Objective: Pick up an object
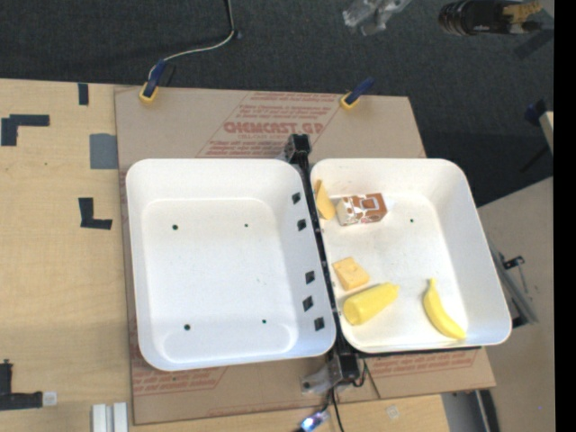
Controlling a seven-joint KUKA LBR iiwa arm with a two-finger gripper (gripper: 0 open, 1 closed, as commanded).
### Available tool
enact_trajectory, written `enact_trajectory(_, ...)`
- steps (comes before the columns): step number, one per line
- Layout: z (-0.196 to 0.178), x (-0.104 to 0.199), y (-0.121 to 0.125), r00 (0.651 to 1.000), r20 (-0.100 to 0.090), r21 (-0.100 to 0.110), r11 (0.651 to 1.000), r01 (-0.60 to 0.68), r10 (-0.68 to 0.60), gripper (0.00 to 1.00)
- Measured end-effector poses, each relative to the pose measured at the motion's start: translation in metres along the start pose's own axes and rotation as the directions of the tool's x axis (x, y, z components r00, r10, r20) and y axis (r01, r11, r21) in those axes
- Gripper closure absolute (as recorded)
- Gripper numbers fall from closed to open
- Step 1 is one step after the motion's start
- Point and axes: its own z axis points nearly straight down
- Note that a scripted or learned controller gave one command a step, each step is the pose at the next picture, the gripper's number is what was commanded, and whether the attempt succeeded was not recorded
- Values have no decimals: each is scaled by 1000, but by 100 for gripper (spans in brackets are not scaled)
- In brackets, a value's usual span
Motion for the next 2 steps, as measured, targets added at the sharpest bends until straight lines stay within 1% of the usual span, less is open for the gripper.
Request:
enact_trajectory(1, 161, 73, -12, 1000, 2, 37, 999, 2, -2, 100)
enact_trajectory(2, 48, 88, 0, 1000, -1, 9, 1000, -1, 1, 100)
